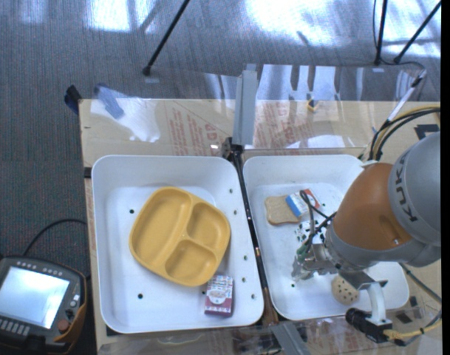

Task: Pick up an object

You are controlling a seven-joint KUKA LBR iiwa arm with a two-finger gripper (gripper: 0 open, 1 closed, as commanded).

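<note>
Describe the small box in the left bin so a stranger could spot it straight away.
Start at the left bin, the one with the big yellow divided plate. Just below the plate's lower right corner, near the bin's front edge, lies a small box. It is reddish with a printed picture on top, small and rectangular, unlike the plain yellow plate beside it.

Bright daylight pours in from the top, washing the carpet (284,21) pale. Glare streaks the bench's (180,128) clear cover, and the white bins (110,198) nearly blow out. Slightly soft throughout.
</note>
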